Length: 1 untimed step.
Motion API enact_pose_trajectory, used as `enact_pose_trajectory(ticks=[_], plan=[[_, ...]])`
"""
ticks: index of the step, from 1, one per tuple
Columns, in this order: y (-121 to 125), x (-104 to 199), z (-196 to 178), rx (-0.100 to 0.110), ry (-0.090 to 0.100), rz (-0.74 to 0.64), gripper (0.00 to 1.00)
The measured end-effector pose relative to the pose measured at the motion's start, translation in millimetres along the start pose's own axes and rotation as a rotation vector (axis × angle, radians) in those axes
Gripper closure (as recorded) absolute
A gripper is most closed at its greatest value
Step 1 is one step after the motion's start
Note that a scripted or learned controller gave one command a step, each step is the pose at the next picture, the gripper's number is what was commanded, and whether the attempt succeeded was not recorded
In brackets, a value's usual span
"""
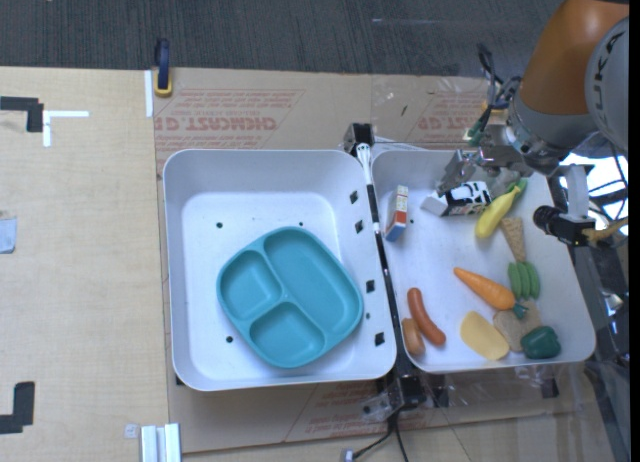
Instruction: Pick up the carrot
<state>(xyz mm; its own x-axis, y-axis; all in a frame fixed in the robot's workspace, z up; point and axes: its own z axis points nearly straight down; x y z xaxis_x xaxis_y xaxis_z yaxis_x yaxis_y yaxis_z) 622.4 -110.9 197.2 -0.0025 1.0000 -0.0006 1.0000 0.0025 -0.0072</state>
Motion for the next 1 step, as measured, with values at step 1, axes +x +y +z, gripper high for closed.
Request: enact_pose_trajectory(ticks=[1], plan=[[-73.2,12.1,77.4,0.001,0.001,-0.017,0.0]])
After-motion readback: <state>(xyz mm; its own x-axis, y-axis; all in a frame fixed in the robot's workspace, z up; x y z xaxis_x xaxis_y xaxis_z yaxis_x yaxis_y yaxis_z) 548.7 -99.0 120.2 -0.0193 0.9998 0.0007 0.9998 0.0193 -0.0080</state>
